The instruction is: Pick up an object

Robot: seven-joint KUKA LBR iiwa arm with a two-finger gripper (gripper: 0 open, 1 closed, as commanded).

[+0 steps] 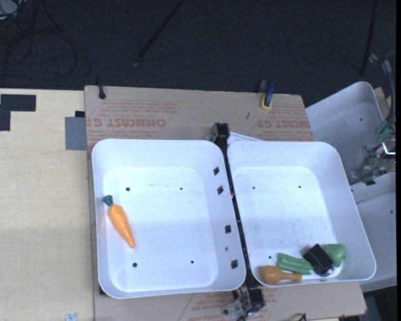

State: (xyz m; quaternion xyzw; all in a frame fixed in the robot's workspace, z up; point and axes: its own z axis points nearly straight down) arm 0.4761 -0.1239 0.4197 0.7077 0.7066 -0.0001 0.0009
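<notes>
Pincer [373, 160] out past the bins' right side, too blurred to tell how far open or whether anything is held. Just left of it, right bin [289, 159]. Nearer the camera and well apart: black block [319, 259], green pod [293, 263] and tan gourd [278, 275], bunched. Farthest off, carrot [121, 225] in left bin [154, 154].

The pale wooden table [33, 199] carries a brown cardboard sheet [187, 116] with reversed lettering. On the cardboard, two shallow white bins sit touching: left bin [97, 179], right bin [351, 206].
</notes>
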